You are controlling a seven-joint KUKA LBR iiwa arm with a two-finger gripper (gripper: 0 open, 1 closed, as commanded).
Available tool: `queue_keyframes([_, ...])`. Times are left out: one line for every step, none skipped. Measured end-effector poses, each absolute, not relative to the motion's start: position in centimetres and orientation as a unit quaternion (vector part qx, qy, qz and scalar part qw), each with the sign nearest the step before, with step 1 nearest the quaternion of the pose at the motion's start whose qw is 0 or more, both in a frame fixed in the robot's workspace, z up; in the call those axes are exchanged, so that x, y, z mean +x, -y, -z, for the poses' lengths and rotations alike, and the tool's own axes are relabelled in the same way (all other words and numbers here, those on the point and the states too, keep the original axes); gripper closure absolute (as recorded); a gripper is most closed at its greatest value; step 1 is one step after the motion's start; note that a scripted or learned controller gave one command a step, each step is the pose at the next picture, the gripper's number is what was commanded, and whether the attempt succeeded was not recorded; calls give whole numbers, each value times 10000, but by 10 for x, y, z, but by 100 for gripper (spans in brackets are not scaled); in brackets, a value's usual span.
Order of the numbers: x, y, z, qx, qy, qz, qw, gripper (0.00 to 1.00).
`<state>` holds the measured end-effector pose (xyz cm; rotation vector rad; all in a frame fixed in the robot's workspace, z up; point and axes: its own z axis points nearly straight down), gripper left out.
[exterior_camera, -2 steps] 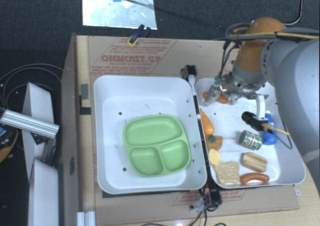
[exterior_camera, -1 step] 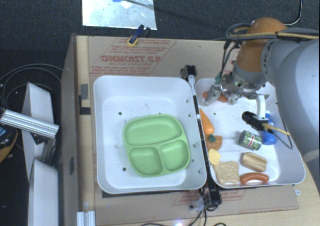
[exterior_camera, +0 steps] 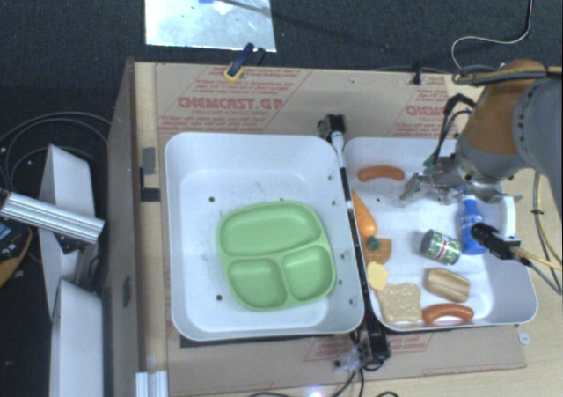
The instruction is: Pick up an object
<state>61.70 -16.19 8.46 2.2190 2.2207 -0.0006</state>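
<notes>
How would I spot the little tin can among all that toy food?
Look in the right-hand shallow white bin, toward its right side. The small green-labelled metal can lies on its side, beside a blue plastic bottle and above a tan bread roll; nothing else nearby is shiny.

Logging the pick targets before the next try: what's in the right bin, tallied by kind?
Sausages: 2, one near the far wall, one at the near edge
Carrot: 1
Can: 1
Blue bottle: 1
Bread roll: 1
Toast slice: 1
Small yellow piece: 1
Small brown piece: 1
Total: 9
</notes>
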Motion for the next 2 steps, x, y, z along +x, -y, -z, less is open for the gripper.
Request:
queue_keyframes([552,199,-85,7039,-7103,-41,-53,0])
queue_keyframes([509,154,-84,7061,-7081,-6,5,0])
